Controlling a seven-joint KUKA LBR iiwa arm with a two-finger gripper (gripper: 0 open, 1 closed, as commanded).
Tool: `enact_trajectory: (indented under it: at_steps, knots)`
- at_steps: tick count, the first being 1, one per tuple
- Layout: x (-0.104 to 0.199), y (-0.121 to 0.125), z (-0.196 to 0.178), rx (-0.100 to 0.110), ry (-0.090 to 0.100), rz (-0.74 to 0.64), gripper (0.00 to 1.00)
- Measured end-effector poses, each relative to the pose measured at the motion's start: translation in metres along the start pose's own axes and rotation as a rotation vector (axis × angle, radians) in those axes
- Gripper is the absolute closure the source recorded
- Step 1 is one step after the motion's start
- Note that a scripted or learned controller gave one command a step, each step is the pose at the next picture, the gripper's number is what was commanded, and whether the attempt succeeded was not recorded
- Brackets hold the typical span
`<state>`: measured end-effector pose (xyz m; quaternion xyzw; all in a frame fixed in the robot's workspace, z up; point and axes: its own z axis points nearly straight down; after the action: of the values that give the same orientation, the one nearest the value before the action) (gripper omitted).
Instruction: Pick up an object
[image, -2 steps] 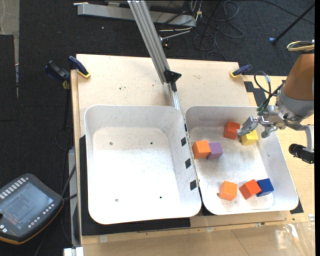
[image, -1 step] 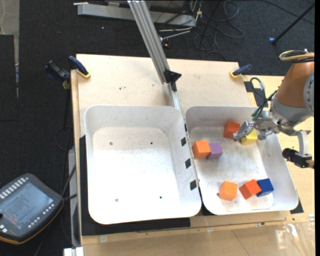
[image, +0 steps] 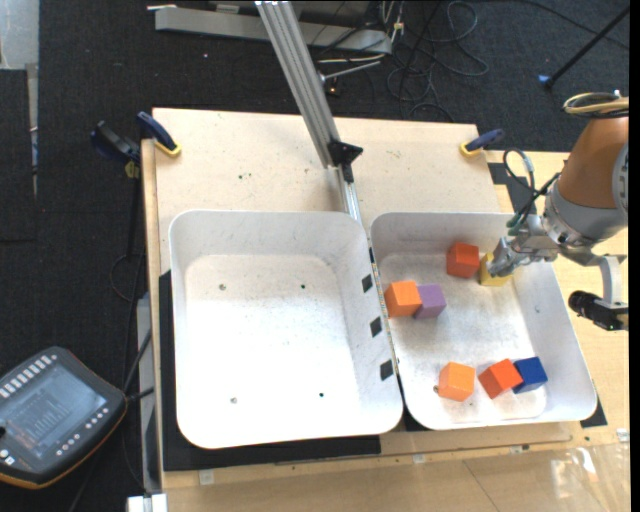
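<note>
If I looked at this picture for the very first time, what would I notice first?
Probably the bright blocks in the right bin: an orange block touching a purple block in the middle, and a blue block near the front. Then the robot's gripper, down at a yellow block near the bin's far right side.

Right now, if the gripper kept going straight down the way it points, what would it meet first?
Probably the small yellow block directly under the gripper, beside the orange-red cube; depth is hard to judge from above.
</note>
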<state>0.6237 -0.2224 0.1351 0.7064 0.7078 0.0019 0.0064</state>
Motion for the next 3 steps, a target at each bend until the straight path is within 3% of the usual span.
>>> enact_trajectory:
  at_steps: [2,3]
  knots:
    - [0.000,0.006,-0.087,0.005,0.004,-0.001,1.00]
    - [-0.002,0.005,-0.152,0.002,0.002,-0.001,1.00]
